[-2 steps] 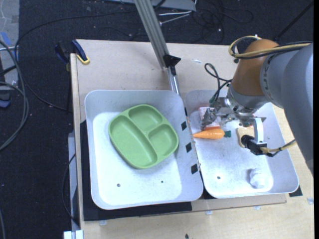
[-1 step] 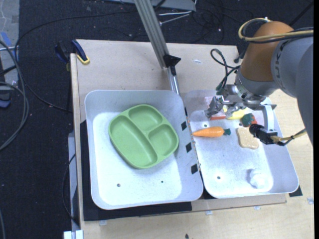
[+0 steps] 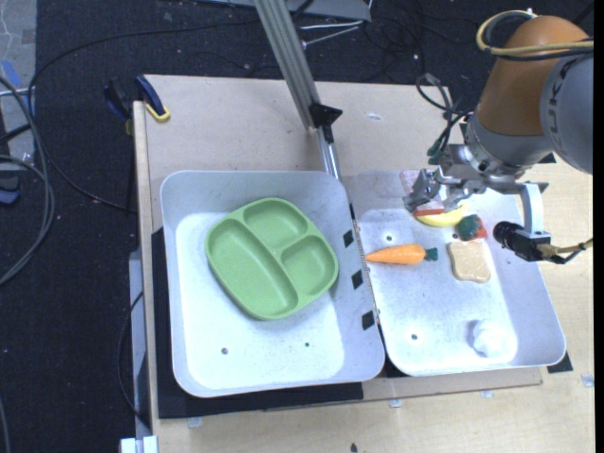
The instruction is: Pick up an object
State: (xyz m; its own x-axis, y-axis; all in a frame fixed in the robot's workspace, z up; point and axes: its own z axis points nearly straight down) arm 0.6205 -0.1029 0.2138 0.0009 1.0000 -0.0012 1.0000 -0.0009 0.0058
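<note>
My gripper (image 3: pixel 427 196) hangs over the far end of the right bin (image 3: pixel 444 333), just above a yellow banana (image 3: pixel 440 219). Whether it touches the banana I cannot tell. Beside the banana lies a small red and green piece (image 3: pixel 469 226). An orange carrot (image 3: pixel 398 254) with a green top rests near the bin's left wall. A tan slice of bread (image 3: pixel 470 260) lies to the right of the carrot. A small white object (image 3: pixel 489 338) sits near the front right corner of that bin.
The left bin (image 3: pixel 274 357) holds a green divided plate (image 3: pixel 272 257). A grey metal pole (image 3: pixel 294 59) slants down to the seam between the bins. The arm's orange band (image 3: pixel 528 59) looms at the upper right.
</note>
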